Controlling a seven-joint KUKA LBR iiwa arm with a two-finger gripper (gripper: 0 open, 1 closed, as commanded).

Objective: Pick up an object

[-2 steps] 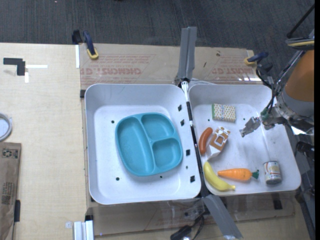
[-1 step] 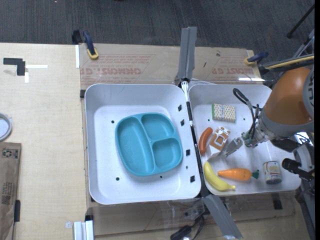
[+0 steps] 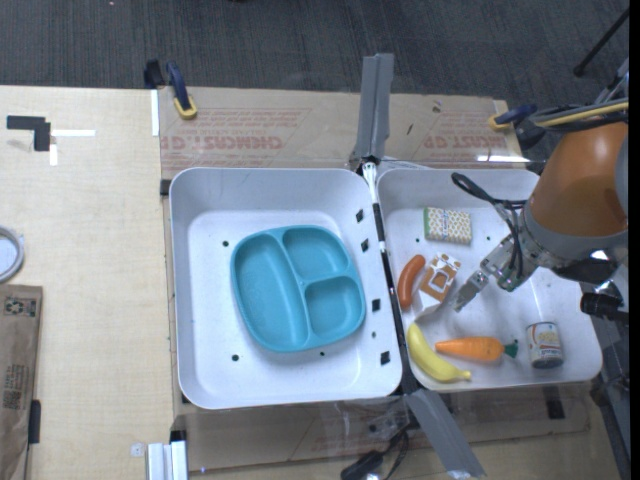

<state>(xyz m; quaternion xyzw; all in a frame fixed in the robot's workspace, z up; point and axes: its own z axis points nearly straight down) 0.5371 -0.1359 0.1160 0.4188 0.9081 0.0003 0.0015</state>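
In the right bin [image 3: 570, 363], lots of small things lie on the white floor. A red hot dog [image 3: 409, 280] lies just beside a little orange and white waffle toy [image 3: 438, 278]. Above them sits a green and white checked block [image 3: 447, 225]. A yellow banana [image 3: 433, 358] lies near the front wall, and an orange carrot [image 3: 470, 348] lies just beside it. A small can [image 3: 545, 345] stands further right. The tool [image 3: 468, 293] hangs low between the waffle toy and the carrot, and I cannot tell if its tips are spread or pressed together. In the left bin [image 3: 190, 298] there is one blue plate [image 3: 298, 288] with three parts, tilted a bit. The desk [image 3: 80, 268] is light wood, with a roll of tape [image 3: 8, 256] at its left edge and clamps [image 3: 178, 88] at the back. Behind it the floor [image 3: 300, 18] is dark.
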